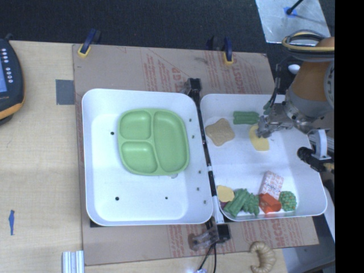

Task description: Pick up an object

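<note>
Camera view, wooden bench [40,169] carrying cardboard sheet [170,67] under two white bins, dark floor [142,7] behind, tool [265,131] hanging over yellow piece [260,142] in right bin [307,181], tool's spread impossible to tell, green divided plate [153,141] sitting in left bin [102,198]

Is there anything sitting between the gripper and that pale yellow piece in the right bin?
Nothing visible. The gripper is right at the upper edge of the pale yellow piece. The nearest neighbours, the green piece and the tan cookie-shaped piece, lie off to its left.
</note>
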Controlling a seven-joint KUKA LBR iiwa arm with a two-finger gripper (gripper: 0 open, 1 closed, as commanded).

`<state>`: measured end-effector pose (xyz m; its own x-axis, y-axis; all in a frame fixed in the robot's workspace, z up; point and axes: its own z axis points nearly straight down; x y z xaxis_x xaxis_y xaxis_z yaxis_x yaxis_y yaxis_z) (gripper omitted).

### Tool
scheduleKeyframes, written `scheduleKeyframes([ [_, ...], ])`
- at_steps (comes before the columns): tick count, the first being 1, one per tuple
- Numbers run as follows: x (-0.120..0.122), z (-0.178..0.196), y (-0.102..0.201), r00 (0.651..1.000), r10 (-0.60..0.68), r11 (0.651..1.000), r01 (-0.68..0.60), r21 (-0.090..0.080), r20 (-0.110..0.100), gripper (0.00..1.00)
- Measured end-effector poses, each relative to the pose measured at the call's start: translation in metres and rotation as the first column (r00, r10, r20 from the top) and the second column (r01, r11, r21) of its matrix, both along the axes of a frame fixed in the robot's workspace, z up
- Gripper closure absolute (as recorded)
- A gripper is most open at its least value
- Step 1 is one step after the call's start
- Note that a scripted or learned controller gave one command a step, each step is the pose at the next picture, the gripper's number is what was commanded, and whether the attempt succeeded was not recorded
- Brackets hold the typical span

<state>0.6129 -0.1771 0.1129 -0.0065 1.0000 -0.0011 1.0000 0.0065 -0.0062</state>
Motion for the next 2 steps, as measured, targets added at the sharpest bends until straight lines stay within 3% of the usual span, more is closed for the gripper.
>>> scheduleKeyframes([
  [1, -0.0797, -0.0172, -0.0344, 1.0, -0.002, 1.0, 0.002, 0.002, -0.001, 1.0],
  [2, -0.0781, -0.0166, -0.0353, 1.0, -0.004, 1.0, 0.004, 0.001, 0.003, 0.0],
])
